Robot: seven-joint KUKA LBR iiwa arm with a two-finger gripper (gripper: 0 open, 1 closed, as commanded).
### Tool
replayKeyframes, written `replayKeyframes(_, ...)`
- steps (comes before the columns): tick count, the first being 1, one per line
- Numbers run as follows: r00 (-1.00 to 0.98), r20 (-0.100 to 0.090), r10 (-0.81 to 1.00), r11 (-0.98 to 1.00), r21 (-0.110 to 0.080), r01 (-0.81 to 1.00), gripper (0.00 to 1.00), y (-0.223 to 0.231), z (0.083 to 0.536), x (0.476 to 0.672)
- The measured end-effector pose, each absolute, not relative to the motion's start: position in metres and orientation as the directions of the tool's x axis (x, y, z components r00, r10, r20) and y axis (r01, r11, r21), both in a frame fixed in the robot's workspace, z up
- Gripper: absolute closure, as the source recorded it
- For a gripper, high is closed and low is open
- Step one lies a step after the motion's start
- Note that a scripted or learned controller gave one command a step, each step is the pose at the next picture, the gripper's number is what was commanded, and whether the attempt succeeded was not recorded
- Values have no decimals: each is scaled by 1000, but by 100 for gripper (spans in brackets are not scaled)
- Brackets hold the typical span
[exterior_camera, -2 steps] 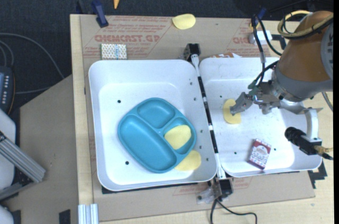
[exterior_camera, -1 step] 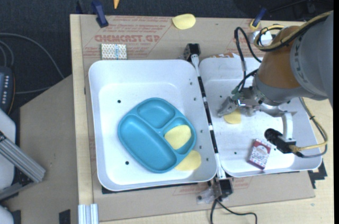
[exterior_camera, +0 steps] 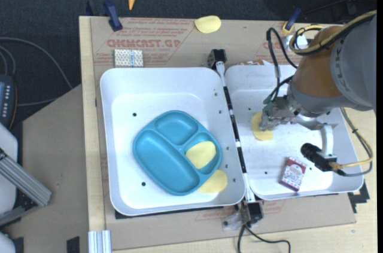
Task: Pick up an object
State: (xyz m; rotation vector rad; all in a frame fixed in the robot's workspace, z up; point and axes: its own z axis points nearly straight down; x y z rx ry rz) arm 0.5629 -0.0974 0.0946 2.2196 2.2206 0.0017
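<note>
The tool [exterior_camera: 267,118] sits low in the right bin [exterior_camera: 251,174], right over a yellow piece [exterior_camera: 262,133] that lies on the bin floor, touching or nearly so. Whether it grips the piece, I cannot tell.

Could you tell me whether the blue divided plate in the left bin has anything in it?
Yes. One yellow piece lies in a compartment of the blue plate; another rests beside its rim.

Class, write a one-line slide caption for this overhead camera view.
Robot hand lowered over a yellow piece in the right bin; blue divided plate sits in the left bin.
</note>
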Motion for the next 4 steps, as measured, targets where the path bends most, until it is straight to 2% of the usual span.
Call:
replayKeyframes(1,0,0,1000,0,2,1000,0,-97,94,563)
replayKeyframes(2,-1,-1,1000,1,4,1000,100,-97,104,563)
replayKeyframes(3,0,-1,1000,0,3,1000,0,-97,104,563)
replayKeyframes(4,0,1,1000,0,-3,1000,0,-92,84,552)
